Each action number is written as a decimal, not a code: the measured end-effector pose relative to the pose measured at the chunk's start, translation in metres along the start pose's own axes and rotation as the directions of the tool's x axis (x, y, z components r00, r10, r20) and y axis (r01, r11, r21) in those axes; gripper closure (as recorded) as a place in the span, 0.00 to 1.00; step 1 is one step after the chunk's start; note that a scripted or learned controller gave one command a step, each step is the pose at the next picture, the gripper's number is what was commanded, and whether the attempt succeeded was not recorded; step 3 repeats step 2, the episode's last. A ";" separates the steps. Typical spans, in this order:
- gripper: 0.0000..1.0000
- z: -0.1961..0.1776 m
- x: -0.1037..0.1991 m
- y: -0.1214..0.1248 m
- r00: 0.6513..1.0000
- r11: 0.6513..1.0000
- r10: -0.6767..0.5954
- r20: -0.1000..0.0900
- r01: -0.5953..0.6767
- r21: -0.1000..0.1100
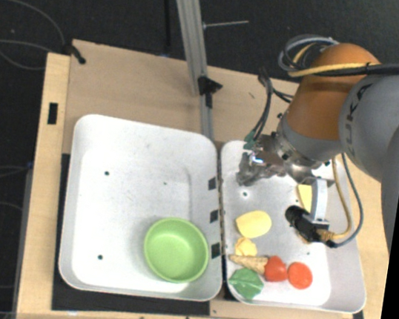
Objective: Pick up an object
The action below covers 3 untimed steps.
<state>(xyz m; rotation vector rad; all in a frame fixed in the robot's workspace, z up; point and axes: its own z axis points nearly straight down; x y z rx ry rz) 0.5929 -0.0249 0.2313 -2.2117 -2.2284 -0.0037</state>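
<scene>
Toward the upper right of the frame, the grey arm with its orange band (331, 78) reaches down over the right-hand white bin (341, 286), and its claw (252, 167) hangs low above the upper left corner of that bin, close to the divide between the two bins. Whether the claw is open or closed cannot be told from this slanted angle, and nothing can be seen between its tips.

Below the claw, in the lower left part of the right bin, lies a cluster of small things: a pale yellow rounded piece (253, 223), a smaller yellow piece (246, 246) just beneath it, a tan cone-shaped item (249, 260), a green leafy-looking item (246, 282) at the bin's bottom edge, and two red round pieces (288, 272) side by side to the right of the cone. A yellow flat piece (304, 195) sits further up, partly hidden by a black cable fitting (302, 222).

At lower centre, the left white bin (111, 148) holds a green bowl (176, 250), upright near its lower right corner. Both bins rest on the tan counter (122, 79).
</scene>
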 end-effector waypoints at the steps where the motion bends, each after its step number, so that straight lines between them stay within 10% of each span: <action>1: 1.00 0.007 0.046 -0.016 1.000 1.000 0.001 0.002 -0.001 0.001; 3: 1.00 0.009 0.093 -0.025 1.000 1.000 0.000 0.001 0.000 0.001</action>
